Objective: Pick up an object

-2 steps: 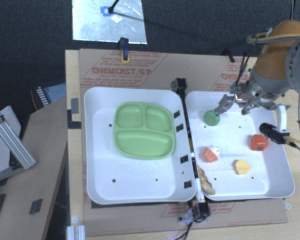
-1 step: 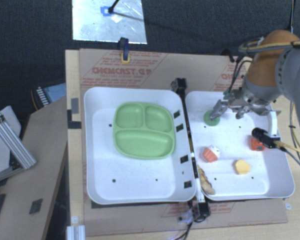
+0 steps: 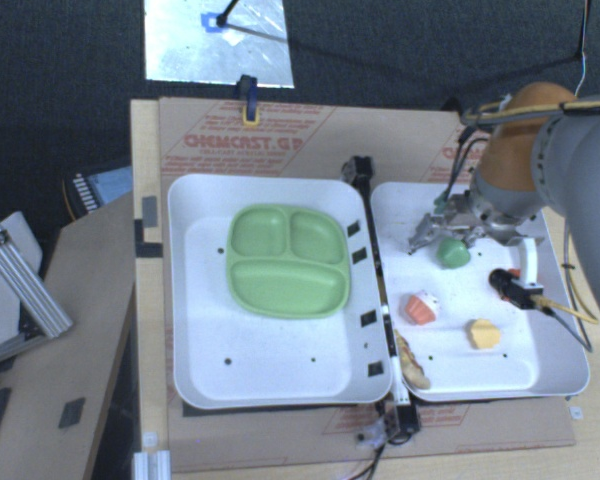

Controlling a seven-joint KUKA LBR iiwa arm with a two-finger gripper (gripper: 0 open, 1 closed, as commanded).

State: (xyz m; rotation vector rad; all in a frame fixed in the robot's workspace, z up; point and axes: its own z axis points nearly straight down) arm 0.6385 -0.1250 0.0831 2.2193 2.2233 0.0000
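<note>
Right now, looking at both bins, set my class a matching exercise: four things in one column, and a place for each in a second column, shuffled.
Things:
1. green divided plate
2. green ball
3. yellow block
4. red and white piece

Places:
A. right bin, near its front right
B. left bin
C. right bin, just under the gripper
D. right bin, near its left wall

Pairs: 1-B, 2-C, 3-A, 4-D

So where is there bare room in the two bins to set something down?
Left bin: bare floor in front of the green divided plate and along its left wall. Right bin: a strip in front of the yellow piece. Crowded by the gripper, green ball and orange piece.
</note>
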